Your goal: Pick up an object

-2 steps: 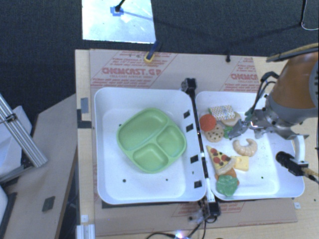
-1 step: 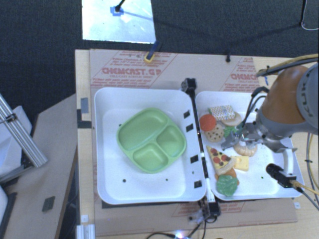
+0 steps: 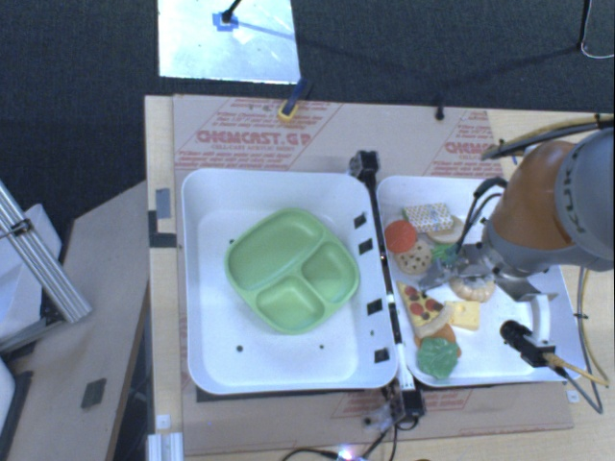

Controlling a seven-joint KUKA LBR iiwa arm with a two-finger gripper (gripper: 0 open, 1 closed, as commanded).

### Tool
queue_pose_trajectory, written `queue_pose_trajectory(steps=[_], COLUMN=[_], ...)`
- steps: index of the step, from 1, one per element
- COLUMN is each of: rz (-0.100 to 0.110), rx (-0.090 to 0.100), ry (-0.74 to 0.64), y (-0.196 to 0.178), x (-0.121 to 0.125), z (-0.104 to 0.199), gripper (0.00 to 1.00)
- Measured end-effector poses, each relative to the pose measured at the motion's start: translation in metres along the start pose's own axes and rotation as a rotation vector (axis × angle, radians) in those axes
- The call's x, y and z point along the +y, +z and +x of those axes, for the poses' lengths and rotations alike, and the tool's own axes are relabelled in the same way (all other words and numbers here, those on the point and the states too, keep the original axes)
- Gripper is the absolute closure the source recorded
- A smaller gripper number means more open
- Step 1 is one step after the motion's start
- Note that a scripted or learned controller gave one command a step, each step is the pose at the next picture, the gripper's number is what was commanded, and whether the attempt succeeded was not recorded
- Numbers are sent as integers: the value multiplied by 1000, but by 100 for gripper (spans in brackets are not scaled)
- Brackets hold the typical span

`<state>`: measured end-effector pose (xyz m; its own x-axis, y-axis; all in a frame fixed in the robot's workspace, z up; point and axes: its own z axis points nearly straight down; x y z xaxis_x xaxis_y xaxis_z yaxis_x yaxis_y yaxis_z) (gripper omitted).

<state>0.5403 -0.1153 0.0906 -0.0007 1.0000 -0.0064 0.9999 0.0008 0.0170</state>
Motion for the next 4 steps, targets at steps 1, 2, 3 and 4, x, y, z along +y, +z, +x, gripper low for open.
queue_pose_trajectory(steps=[1,2,3,4], rz=[-12,9,9,11], rx=[-7,5,5,7], ry=[2,-3,-4,-8], y=[-14,-78,-132,-136], x=[3,7,10,53], z=[-3,-8,-8,23], gripper=[100,100,100,100])
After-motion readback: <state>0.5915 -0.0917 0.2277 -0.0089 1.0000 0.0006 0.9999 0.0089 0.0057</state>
